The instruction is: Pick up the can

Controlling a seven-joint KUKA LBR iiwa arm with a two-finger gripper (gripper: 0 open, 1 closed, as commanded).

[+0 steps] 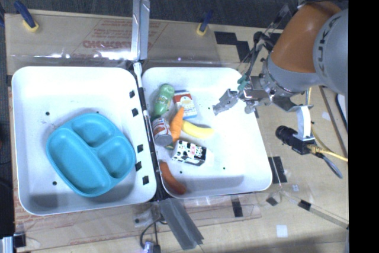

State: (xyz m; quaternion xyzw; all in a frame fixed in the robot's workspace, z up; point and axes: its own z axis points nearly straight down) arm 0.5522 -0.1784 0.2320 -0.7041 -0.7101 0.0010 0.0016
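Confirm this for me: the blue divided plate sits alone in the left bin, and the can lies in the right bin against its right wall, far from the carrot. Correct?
Not quite. The blue divided plate does sit alone in the left bin, but the can lies in the right bin against its left wall, right beside the carrot, as the camera view shows.

can (161, 130) near the right bin's left wall partly hidden under the carrot (176, 122), its label unreadable, tool (224, 102) fingers blurred, arm (314, 44) cut off at right

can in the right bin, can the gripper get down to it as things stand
Probably, but it's tight: the can lies by the bin's left wall, with a carrot touching it. The gripper is off to its right.
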